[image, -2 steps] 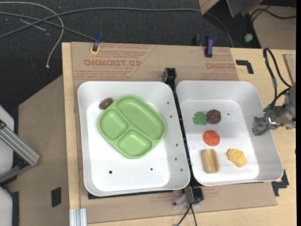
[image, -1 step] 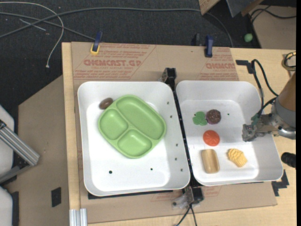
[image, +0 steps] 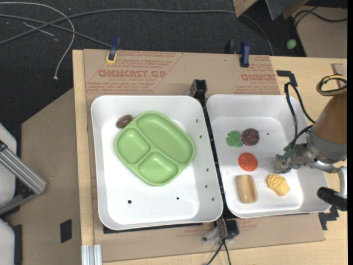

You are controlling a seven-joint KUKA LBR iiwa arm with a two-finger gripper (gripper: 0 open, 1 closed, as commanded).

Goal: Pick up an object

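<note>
Two white bins sit side by side on the bench in the camera view. The left bin (image: 105, 164) holds a green tray (image: 155, 147) with three sections, and a small brown thing (image: 124, 121) lies just beside the tray at about 10 o'clock from it.

The right bin (image: 220, 148) holds five small toy foods. A green leafy piece (image: 234, 139) and a dark round piece (image: 251, 136) touch each other near the middle. A red round piece (image: 247, 162) lies at 6 o'clock from them. A tan bread roll (image: 246, 188) lies at 6 o'clock from the red one. A yellow corn piece (image: 279, 185) sits at 3 o'clock from the roll.

The gripper (image: 285, 163) reaches in from the right, near the bin's right wall. It hangs at about 12 o'clock from the corn, close to it. Nothing sits between its fingers. I cannot tell if the jaws are apart or together, as the tip is small and dark.

The corn looks like the nearest thing to pick. To do it well, the gripper should move toward 6 o'clock until it is right over the corn, go straight down, and squeeze across the thin sides. It should stay off the bin wall and not bump the roll.
</note>
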